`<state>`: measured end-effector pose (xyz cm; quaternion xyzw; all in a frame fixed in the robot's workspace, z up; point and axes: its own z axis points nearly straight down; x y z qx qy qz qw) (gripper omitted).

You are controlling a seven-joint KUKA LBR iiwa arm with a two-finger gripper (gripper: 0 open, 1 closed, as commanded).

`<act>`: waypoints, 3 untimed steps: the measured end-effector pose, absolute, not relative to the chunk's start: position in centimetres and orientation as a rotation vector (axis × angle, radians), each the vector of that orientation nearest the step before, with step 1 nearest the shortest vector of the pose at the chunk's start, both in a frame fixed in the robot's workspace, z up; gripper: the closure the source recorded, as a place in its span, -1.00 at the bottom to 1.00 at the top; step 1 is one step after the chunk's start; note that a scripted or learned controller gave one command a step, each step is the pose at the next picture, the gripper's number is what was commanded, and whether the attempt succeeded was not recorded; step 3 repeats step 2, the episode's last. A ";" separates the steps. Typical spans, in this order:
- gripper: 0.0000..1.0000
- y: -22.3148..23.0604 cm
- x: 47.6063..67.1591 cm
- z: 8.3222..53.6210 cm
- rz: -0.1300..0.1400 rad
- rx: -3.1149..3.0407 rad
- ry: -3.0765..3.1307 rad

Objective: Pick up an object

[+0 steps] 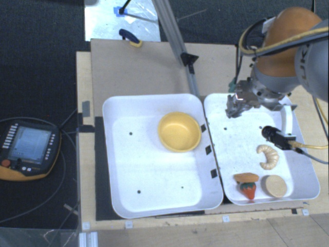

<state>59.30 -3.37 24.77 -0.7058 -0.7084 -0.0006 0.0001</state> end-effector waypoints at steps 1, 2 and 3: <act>1.00 2.0 58.7 25.3 -0.003 -2.216 -2.227; 1.00 7.0 58.1 23.2 0.000 -2.216 -2.226; 1.00 7.0 58.1 23.2 0.000 -2.216 -2.226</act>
